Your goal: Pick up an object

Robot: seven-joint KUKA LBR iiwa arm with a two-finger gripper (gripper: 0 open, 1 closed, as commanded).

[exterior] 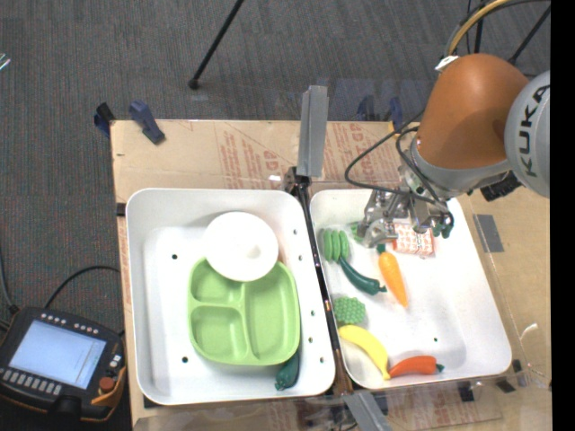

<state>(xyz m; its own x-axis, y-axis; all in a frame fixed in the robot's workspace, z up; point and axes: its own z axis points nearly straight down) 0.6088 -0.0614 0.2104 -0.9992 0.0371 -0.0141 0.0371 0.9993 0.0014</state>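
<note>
My gripper (393,221) hangs low over the back of the right bin (467,285), under the orange wrist band. Just to its right, touching or very near it, lies a small red-and-white packet (419,241). An orange carrot (393,278) lies right in front of the gripper. Left of it are a light green pea pod (334,243) and a dark green cucumber (361,278). Nearer the front lie a bumpy green piece (350,311), a yellow banana (367,347) and an orange-red pepper (414,365). I see nothing lifted off the bin floor.
The left bin (153,268) holds a green divided tray (243,317) with a white round plate (241,245) overlapping its back edge, and a dark green vegetable (287,373) at the front right corner. A grey upright post (314,133) stands behind the bins' divide.
</note>
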